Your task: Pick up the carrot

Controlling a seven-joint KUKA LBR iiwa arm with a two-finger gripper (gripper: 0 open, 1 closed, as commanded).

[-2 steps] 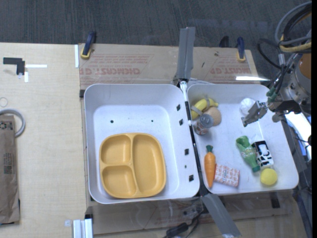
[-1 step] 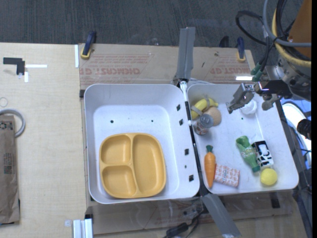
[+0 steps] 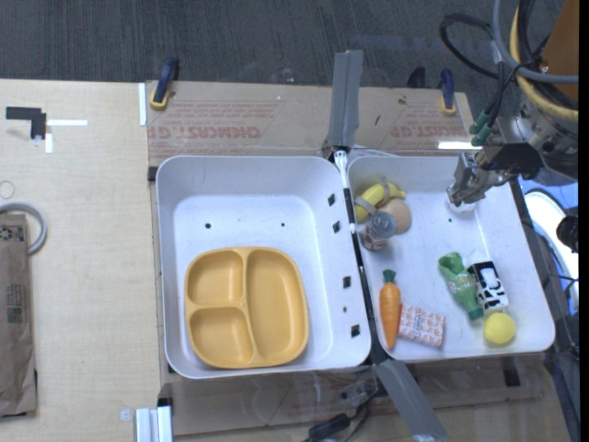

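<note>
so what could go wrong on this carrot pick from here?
1. The carrot lies tight along the right bin's left wall, leaving little finger room on that side.
2. The pink packet touches its lower end and may get pinched or dragged.
3. The gripper sits at the far corner; crossing low could clip the green item.

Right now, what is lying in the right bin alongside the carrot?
The carrot lies by the divider, a pink packet touching it. Also inside: a yellow ball, a green item under a black-and-white one, and a cluster whose undersides are hidden.
</note>
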